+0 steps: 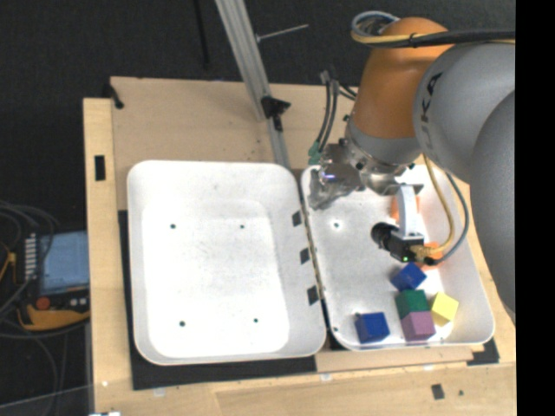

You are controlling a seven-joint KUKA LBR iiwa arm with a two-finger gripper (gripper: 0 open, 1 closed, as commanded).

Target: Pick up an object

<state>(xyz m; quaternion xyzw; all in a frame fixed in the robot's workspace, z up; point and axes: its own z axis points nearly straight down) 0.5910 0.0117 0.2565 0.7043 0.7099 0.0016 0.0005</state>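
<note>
Grey metal gripper [328, 183] hangs over the right bin's [347, 232] far corner (jaws too blurred to tell), arm [451, 85] hiding bin's right rim.

Down in the near right corner of the right bin [340, 232], a little cluster of blocks is sitting loose on the white floor. A dark blue cube [372, 327] is resting flat by the near rim, slightly apart from the others on their left. A green cube [413, 302] is sitting just behind a purple cube [419, 325], the two touching or very nearly so. A yellow cube [444, 308] is lying tilted just to their right, close against the bin's curved wall. A second blue block [408, 276] is perching a bit farther back, turned at an angle, just above the green one.
</note>
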